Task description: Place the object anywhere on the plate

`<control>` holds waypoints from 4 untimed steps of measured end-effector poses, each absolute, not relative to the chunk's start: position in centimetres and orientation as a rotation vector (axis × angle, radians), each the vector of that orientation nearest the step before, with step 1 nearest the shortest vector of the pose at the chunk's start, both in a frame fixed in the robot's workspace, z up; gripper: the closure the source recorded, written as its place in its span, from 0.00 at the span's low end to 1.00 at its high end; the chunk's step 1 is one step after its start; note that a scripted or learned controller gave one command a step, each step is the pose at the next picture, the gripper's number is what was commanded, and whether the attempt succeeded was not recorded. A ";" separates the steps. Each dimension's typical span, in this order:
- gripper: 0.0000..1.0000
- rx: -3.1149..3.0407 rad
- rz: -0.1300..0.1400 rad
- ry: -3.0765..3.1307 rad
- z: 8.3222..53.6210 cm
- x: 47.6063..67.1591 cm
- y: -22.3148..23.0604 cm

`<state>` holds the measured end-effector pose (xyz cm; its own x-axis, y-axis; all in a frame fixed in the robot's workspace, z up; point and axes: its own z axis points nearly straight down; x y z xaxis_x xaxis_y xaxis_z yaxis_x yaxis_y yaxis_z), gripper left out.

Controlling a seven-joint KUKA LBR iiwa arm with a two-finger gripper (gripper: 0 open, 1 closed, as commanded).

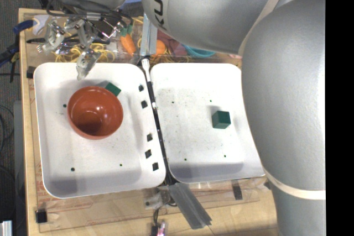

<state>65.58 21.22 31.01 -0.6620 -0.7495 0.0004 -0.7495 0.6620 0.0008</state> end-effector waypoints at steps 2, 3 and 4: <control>0.00 2.107 -0.002 -2.330 32.9 65.6 22.0; 0.00 2.142 0.003 -2.309 44.5 65.6 21.4; 0.00 2.139 0.001 -2.309 44.4 65.6 21.4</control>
